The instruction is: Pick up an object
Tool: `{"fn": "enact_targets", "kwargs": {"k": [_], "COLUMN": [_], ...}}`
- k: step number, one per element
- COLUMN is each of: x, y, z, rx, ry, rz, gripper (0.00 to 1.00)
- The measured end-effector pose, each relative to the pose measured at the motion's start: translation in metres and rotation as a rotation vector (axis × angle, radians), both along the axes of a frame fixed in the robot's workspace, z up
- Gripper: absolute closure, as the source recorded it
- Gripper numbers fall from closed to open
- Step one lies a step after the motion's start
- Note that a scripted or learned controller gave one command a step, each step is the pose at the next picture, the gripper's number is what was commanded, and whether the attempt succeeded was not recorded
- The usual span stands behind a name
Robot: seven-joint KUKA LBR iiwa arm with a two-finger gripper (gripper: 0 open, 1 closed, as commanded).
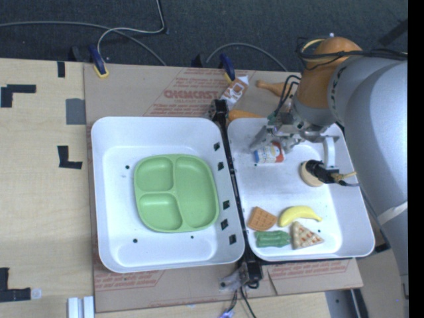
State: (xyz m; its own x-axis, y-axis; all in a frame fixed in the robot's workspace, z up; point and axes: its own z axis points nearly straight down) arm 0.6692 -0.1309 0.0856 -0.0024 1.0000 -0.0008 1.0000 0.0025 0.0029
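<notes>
bench [40, 144]: pale wood, black tape marks | floor [199, 12]: dark carpet | jaws [273, 144]: state unclear

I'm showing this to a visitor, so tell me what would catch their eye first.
The big grey arm reaching in from the right, its gripper low over a small white can in the right bin. Next, the green divided plate in the middle of the left bin. Then the yellow banana among toy foods at the right bin's near edge.
</notes>
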Motion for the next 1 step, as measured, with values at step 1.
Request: {"fn": "enact_targets", "kwargs": {"k": [1], "x": [0.0001], "y": [0.0004], "z": [0.0099], "rx": [0.000], "ry": [0.000], "rz": [0.001], "gripper": [1.00]}}
